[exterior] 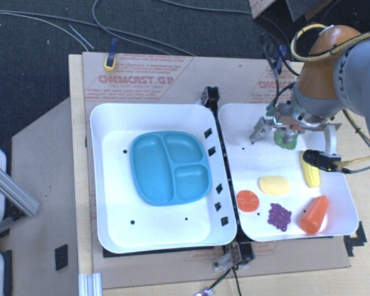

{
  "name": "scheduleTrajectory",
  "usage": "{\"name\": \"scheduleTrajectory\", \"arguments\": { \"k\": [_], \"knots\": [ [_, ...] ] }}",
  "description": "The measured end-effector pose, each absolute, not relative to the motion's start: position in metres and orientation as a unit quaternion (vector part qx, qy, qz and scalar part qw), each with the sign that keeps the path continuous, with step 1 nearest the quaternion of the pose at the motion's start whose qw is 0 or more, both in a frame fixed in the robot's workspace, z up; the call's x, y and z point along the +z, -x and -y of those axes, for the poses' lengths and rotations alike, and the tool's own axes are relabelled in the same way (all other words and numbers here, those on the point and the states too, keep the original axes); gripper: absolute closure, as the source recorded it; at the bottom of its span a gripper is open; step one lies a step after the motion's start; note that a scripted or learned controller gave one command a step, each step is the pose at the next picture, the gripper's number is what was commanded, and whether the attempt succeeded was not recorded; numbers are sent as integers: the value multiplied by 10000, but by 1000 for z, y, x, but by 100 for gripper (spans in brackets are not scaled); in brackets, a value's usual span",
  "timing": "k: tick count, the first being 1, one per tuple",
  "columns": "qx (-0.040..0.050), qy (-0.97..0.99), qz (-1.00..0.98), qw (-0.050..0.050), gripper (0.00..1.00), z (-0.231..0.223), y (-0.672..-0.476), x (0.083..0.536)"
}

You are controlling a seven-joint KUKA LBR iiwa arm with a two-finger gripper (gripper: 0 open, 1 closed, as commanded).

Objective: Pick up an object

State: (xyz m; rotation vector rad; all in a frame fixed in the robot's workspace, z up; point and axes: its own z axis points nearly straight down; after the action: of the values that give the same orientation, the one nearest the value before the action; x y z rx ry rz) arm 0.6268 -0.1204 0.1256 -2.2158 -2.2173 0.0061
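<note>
My gripper (272, 134) hangs low over the far part of the right bin (246, 159), open; one grey finger (259, 131) juts out to the left. A small green object (288, 140) lies right beside its other side, partly hidden under the wrist, and I cannot tell whether they touch. Nearer the front of the same bin lie a pale yellow oval piece (274, 185), a yellow corn-like piece (311, 174), a red-orange disc (247, 200), a purple grape cluster (279, 216) and an orange carrot-like piece (314, 214).
The left bin (111, 128) holds a blue divided plate (171, 166). A black divider with clips (217, 165) runs between the bins. A black connector with a yellow cable (320, 160) hangs from the arm just above the corn-like piece.
</note>
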Motion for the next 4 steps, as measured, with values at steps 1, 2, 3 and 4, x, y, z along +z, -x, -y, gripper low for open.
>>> {"name": "scheduleTrajectory", "arguments": {
  "k": [1, 2, 3, 4],
  "knots": [
    [15, 7070, 7072, 26, 0, 120, -626, 82],
    [-8, 7071, 7071, 2, 100, 120, -628, 97],
    [-16, 7068, 7075, -21, 100, 120, -631, 141],
    [-23, 7062, 7080, -29, 100, 113, -639, 190]
  ]
}}
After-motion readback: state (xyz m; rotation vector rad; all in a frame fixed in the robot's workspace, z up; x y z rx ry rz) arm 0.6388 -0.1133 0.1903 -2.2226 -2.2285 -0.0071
